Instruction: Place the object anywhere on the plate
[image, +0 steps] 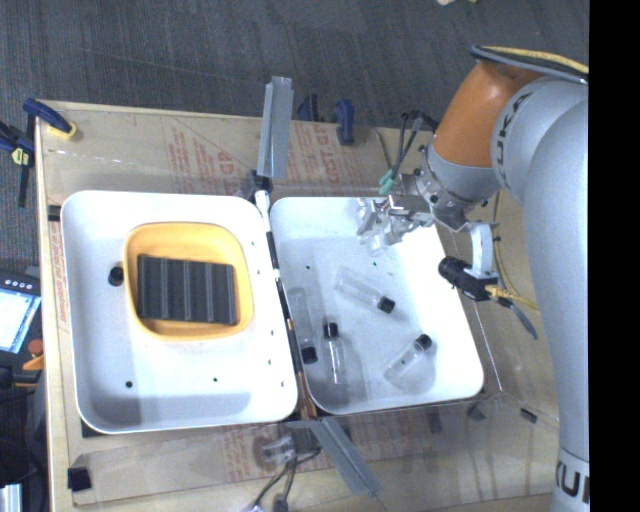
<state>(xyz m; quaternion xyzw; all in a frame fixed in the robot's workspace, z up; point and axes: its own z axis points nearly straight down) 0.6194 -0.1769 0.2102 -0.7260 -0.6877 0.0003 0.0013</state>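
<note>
Wooden bench, arm (530, 130) bent low, pincer (383, 222) over right bin's (455, 370) far edge

A plywood bench (150, 150) stands on dark grey carpet (150, 50), evenly lit.

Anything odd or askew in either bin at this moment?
Mildly: three clear plastic vials with black caps lie tipped at differing angles in the right white bin. The yellow plate sits level.
</note>
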